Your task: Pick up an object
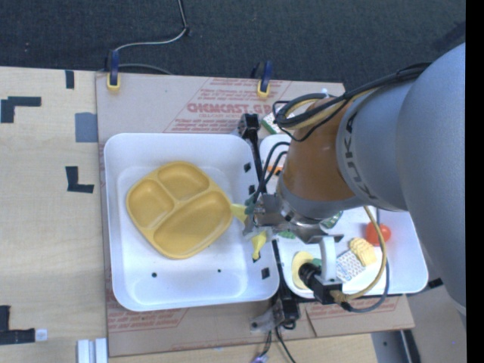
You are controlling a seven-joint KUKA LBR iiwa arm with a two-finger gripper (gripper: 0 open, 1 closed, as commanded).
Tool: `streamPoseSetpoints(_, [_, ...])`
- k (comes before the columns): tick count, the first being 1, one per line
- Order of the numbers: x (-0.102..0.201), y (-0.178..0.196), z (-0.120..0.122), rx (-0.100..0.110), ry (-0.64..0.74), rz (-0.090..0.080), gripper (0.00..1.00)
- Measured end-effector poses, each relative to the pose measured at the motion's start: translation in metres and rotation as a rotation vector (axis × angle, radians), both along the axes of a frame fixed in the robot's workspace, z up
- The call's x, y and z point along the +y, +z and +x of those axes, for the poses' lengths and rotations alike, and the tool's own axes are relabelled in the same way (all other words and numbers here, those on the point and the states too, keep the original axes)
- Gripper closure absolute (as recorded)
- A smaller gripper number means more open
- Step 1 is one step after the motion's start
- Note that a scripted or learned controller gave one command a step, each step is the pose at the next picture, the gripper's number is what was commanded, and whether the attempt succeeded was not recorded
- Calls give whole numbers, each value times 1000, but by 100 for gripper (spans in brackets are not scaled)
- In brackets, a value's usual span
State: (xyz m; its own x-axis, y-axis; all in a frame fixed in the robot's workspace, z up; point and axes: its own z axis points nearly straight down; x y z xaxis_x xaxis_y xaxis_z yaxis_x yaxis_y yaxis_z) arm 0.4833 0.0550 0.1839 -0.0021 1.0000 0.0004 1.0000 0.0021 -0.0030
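Dark carpet (pixel 302 13) lies beyond the wooden bench (pixel 45 225).

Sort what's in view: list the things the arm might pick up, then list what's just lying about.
For the job:
gripper
yellow divided plate
yellow toy
red-orange ball
left bin
right bin

Lying about:
cardboard sheet
two yellow clamps
black cable

The arm (pixel 393 150) reached in from three o'clock, its orange band (pixel 318 161) tilted toward nine, wrist bent low, and the gripper (pixel 255 219) hung at the picture's centre.
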Motion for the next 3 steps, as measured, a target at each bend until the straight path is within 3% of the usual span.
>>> streamPoseSetpoints(1, [53, 18, 45, -1, 0, 0, 100])
streamPoseSetpoints(2, [-10, 39, 34, -1, -3, -2, 100])
streamPoseSetpoints(3, [48, 51, 0, 0, 1, 0, 100])
